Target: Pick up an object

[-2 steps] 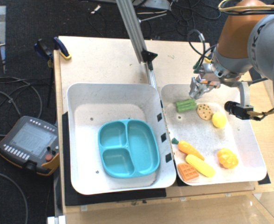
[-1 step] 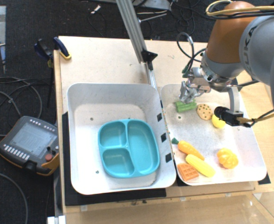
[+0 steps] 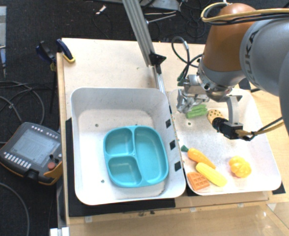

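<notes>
The gripper (image 3: pixel 187 103) sits low over the green toy (image 3: pixel 197 112) in the right bin (image 3: pixel 262 146), can't tell its finger state; it should center on it before squeezing

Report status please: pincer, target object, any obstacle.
Pincer low in right bin, over green piece. Nothing visibly gripped. Spotted yellow item close beside.

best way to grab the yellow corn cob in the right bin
Grip the corn cob across its middle, coming straight down. It lies flat and long, slanted, so set the tool's fingers across its narrow width. The waffle touches its lower-left side and the carrot lies close above.
</notes>
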Controlling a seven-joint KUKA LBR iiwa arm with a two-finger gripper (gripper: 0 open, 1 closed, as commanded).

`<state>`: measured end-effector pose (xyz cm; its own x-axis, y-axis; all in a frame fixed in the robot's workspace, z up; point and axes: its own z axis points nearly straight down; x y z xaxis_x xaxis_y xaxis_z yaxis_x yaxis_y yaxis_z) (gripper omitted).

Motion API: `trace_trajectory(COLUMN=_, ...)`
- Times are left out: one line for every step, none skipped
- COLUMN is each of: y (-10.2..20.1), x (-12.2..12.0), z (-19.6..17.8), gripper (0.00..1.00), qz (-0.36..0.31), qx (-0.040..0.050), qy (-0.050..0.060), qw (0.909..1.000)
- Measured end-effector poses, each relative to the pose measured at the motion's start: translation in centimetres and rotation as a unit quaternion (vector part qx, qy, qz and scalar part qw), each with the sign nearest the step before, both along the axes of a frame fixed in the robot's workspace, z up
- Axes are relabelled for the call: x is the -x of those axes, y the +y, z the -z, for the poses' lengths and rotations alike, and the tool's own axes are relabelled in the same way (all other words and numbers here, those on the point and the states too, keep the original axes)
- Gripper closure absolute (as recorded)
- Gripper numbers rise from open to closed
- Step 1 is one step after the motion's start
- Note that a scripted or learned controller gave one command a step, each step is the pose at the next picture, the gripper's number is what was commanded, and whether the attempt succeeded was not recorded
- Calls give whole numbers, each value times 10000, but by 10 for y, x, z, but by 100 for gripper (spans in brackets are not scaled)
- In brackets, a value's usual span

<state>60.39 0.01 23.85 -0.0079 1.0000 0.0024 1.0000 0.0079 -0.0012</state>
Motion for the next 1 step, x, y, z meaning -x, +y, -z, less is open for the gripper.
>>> trace_trajectory(y=55, x=15, z=1, gripper=100, qz=-3, qx=-1, qy=7, qw=10000)
